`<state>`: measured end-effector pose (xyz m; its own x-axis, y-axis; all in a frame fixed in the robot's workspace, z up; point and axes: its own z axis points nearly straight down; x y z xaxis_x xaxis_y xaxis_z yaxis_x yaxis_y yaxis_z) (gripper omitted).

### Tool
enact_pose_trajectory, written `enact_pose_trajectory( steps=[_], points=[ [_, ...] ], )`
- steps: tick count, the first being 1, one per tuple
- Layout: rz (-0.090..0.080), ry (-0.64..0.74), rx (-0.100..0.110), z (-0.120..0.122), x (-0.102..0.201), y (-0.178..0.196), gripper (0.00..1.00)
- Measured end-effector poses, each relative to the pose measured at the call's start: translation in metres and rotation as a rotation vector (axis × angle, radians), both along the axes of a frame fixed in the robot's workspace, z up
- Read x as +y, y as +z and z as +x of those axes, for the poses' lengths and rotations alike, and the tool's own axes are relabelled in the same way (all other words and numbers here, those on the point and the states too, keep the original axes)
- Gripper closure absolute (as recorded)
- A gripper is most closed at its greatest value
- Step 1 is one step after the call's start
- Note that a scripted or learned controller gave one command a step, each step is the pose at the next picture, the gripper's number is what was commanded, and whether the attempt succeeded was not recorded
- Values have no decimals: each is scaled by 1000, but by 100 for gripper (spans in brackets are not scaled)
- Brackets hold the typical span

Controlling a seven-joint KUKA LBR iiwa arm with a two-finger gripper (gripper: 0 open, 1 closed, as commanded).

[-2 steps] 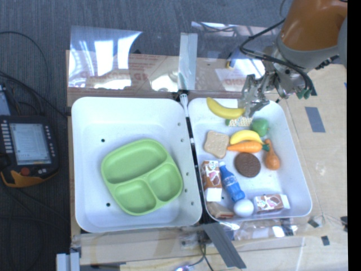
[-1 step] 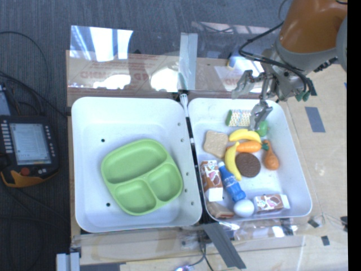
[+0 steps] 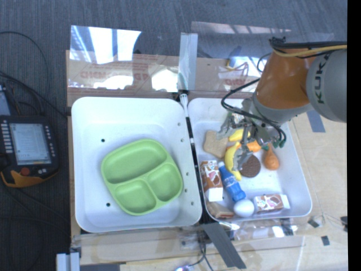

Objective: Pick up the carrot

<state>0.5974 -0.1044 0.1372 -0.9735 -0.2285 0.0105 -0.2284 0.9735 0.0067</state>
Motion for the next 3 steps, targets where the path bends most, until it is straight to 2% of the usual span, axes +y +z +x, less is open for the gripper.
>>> enact_pose_trajectory(
  steps=[1, 2, 3],
  points=[
    [-5, -69, -34, 8, -31, -29, 0],
    [-11, -37, -52, -35, -37, -34, 0],
    [-10, -202, -35, -19, -43, -35, 0]
  ],
)
